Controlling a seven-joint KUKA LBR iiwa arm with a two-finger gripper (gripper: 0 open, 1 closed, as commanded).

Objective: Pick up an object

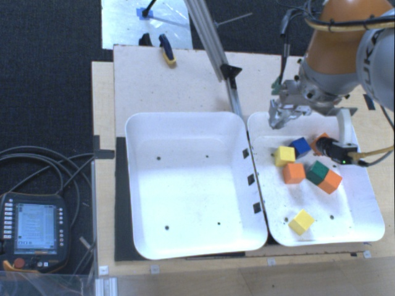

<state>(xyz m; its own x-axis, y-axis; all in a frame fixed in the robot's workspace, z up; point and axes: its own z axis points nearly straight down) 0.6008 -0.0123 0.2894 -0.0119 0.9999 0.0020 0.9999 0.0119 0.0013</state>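
two shallow white bins side by side on a bench, seen from above at a slant. the right bin holds all the loose blocks: a yellow block and a blue block near its far left part, an orange block just near of the yellow one, a green block touching a second orange block to its right, and a second yellow block alone toward the near edge, well apart from the rest. the near right part of this bin's floor is open. the gripper hangs over the far left corner of the right bin, close to the shared rim between the bins, above and just far of the yellow and blue blocks; whether its fingers are open or closed cannot be told, and nothing is seen between them. the left bin shows bare floor from rim to rim. a slanted metal pole crosses the far bench, ending near the bins' shared far corner. a teach pendant lies at the near left.
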